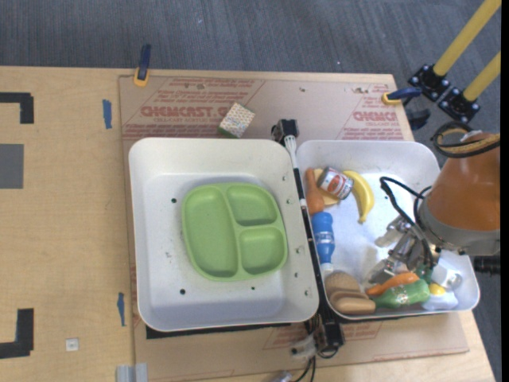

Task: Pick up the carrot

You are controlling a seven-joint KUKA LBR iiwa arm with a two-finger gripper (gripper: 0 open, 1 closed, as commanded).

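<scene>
a: what sits at the near end of the right bin (469,289)?
b: a brown bread roll (347,290) in the near left corner. next to it lies a green thing (404,296). the carrot (395,281) lies on top of it, near the front wall.
a: which way does the carrot point?
b: it lies almost flat across the bin, its right end a bit farther back.
a: and the gripper (404,255)?
b: it is right above the carrot. i cannot tell how wide its fingers are, or if it holds anything.
a: farther back?
b: a blue bottle (324,238), a red can (335,183), a banana (363,196). the left bin (151,213) has a green plate (235,231).
</scene>
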